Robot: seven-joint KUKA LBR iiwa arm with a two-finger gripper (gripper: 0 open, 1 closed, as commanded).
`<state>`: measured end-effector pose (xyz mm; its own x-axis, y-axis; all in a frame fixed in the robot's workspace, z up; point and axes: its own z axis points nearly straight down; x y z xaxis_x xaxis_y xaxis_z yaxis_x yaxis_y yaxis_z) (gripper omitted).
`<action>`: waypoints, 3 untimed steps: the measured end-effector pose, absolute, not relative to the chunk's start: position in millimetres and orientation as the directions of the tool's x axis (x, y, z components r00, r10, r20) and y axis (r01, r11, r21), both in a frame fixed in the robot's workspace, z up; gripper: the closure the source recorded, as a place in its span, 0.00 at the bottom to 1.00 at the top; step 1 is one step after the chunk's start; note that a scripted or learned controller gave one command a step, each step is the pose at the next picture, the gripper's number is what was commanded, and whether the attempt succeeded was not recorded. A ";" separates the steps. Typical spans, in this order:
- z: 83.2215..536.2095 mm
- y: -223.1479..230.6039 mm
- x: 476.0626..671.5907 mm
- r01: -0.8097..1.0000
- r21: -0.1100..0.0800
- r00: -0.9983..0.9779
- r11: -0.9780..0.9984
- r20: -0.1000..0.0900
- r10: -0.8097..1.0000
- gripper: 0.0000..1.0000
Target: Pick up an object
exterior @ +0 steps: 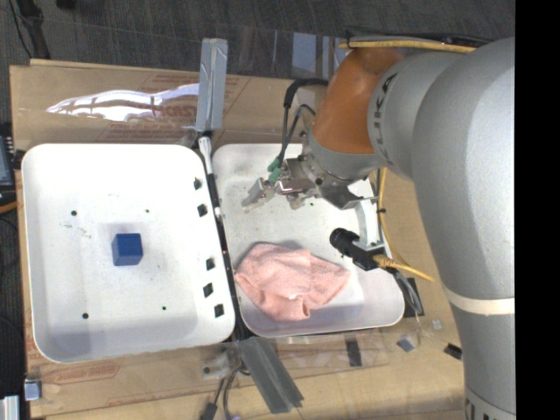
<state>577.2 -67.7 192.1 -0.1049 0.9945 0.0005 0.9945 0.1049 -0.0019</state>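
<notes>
Your arm (pixel 437 147) comes in from the right side of the worktop (pixel 105 86), and its orange band (pixel 350 94) sits over the far edge of the right bin (pixel 254 230). The end effector (pixel 255 192) is over the far left corner of that bin, above bare white floor and close to the wall shared with the left bin (pixel 105 191). At this slant you cannot tell whether the end effector is set wide or narrow. You have two candidate objects, one in each bin. The pink cloth (pixel 293 283) lies crumpled in the right bin against its near edge. It spreads from close to the left wall to roughly the middle of the floor, and it is apart from the end effector, with a strip of bare floor between them. The blue cube (pixel 128 248) sits alone in the left bin, near the middle of the floor and slightly toward the near edge, well apart from the end effector. A few small black clips (pixel 210 265) line the left bin's right wall, where the two bins meet.
</notes>
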 end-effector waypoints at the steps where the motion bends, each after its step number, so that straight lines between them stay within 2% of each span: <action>1: 93.2 -115.6 496.4 0.996 0.000 -0.087 0.087 0.001 0.996 0.00; 2: 181.6 -116.2 517.8 0.924 0.001 -0.383 0.383 -0.001 0.924 0.00; 3: 93.4 -159.5 478.1 0.927 0.003 -0.376 0.376 -0.001 0.927 0.00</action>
